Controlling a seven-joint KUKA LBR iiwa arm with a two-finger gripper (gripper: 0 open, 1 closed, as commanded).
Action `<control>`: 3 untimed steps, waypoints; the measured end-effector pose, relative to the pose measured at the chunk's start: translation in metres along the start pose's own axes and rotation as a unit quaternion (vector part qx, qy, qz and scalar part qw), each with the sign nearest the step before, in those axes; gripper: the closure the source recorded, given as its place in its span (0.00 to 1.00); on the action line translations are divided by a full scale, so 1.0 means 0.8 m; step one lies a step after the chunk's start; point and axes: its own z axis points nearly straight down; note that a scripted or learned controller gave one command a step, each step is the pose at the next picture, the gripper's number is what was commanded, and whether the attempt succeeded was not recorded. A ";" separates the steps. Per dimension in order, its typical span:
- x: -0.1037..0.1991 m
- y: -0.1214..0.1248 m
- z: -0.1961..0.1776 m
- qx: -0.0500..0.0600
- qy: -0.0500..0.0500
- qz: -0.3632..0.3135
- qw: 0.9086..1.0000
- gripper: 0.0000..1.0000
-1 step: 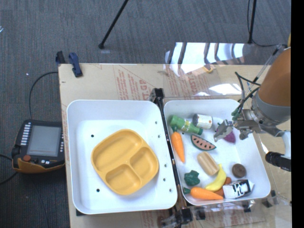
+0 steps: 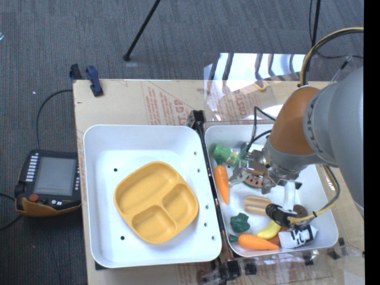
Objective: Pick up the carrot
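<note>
You're looking down on a cardboard-topped bench (image 2: 148,100) carrying two shallow white bins side by side. The arm (image 2: 332,123), grey with an orange band, comes in from the right and hangs over the right bin (image 2: 330,233), covering much of its upper half.

The left bin (image 2: 95,159) holds a yellow plate (image 2: 156,202) with three compartments, lying flat near the middle.

In the right bin you have two carrots. One carrot (image 2: 222,183) lies close to the bin's left wall, roughly lengthwise, with its thick end up toward a green vegetable (image 2: 221,153) in the upper left corner. The second carrot (image 2: 257,242) lies along the bottom edge, pointing right, with a small piece of broccoli (image 2: 240,222) just above its left end. Between them sits a pale bread roll (image 2: 256,204). A yellow banana (image 2: 271,230) lies just right of the lower carrot, next to a black and white item (image 2: 300,236) in the lower right corner.

The gripper (image 2: 243,172) sits low over the bin just right of the upper carrot, near it. It holds nothing that you can see, but its fingers blur into metal parts and cables, so you cannot tell whether they are spread or closed.

Off the bench, on the floor to the left, lies a control pendant (image 2: 50,180) with a grey screen and a cable.
</note>
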 end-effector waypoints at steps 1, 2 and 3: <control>-0.021 -0.005 0.026 -0.002 0.001 0.103 0.995 0.00; -0.024 -0.064 0.028 -0.001 0.002 0.276 0.961 0.00; -0.025 -0.066 0.019 0.006 0.002 0.277 0.961 1.00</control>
